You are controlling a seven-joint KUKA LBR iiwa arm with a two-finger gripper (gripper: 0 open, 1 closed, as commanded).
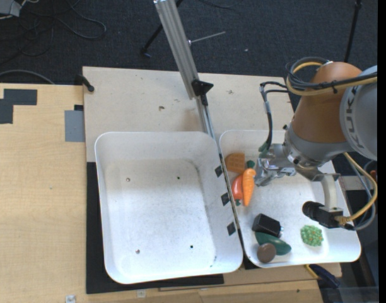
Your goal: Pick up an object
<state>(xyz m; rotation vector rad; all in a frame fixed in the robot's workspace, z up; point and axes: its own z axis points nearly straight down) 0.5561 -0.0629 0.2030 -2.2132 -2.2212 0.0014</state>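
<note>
Carrot [248, 186] upright in right bin [344, 248], leafy end up, hand [266, 170] just beside, grip cannot be told.

One fixed camera looks down aslant at both bins [156, 145].

Grey arm [363, 115], orange band [325, 109], black and yellow cables, metal pincer [263, 169]

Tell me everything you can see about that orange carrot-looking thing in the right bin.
The carrot looks like a plastic toy: smooth orange body tapering to a point toward the camera, with a small green top at its far end. It lies in the right bin, near the wall shared with the left bin, beside a red piece and just in front of a tan block. The gripper sits right beside it.
</note>
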